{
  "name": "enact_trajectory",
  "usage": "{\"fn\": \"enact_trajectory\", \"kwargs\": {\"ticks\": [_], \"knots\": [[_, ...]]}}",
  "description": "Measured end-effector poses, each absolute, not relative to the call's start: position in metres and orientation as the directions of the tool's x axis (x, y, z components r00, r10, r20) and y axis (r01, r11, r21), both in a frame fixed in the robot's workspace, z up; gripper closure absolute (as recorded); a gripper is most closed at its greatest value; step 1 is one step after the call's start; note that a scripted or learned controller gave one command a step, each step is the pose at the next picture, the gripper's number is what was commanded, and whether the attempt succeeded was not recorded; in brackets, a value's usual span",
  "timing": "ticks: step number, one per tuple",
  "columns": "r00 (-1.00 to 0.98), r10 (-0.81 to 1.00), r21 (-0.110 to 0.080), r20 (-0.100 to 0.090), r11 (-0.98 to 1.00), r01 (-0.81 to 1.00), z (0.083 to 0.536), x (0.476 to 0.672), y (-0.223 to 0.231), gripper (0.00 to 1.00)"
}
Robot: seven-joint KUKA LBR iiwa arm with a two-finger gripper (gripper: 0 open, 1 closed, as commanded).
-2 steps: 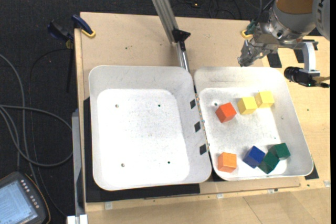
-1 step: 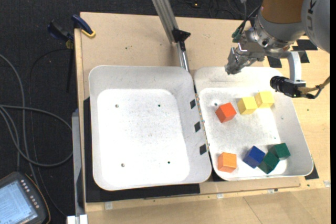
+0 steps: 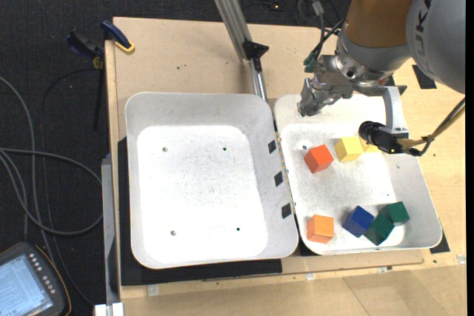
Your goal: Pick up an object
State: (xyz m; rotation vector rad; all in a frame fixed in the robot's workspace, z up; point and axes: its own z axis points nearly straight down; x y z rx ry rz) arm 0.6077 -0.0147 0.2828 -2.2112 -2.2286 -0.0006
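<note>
Camera view has the gripper, whose grip state I cannot tell, poised over the right bin at its 11 o'clock corner, and the nearest target, an orange cube, lies close by toward 6 o'clock

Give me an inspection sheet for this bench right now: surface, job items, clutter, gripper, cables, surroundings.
Surface: tan bench bearing left bin and right bin, side by side.
Job's things: in the right bin, two orange blocks, yellow block, blue block, two green blocks.
Clutter: blue and yellow clamp at the bench's far left corner.
Gripper: gripper over the right bin's far edge, nothing seen between its fingers.
Cables: loose cables on the floor, left.
Surroundings: screen device lower left; metal pole.
</note>
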Motion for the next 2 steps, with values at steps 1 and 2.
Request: {"fn": "enact_trajectory", "kwargs": {"ticks": [1, 2], "knots": [[-0.007, 1.0, -0.003, 0.002, 0.007, 1.0, 0.277, 0.587, 0.025, 1.0], [-0.008, 1.0, -0.003, 0.002, 0.008, 1.0, 0.273, 0.563, 0.073, 1.0]]}}
